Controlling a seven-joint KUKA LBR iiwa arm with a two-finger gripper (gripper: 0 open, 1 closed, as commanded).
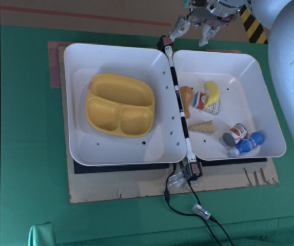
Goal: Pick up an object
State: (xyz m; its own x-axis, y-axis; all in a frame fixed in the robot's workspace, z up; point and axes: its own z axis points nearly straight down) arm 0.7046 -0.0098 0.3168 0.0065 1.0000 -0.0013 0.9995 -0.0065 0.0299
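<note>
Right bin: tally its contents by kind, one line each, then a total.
Drumstick: 1
Banana: 1
Small printed carton: 1
Ice cream cone: 1
Can: 1
Blue bottle: 1
Total: 6

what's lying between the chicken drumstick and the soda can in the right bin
In the camera view, an ice cream cone lies between the drumstick and the can.

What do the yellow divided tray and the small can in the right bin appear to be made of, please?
The yellow divided tray looks like moulded plastic, semi-matte: uniform colour, rounded compartment edges. The small can seems metal with a printed label, judging by its pale shiny end, though it could be a plastic toy.
</note>
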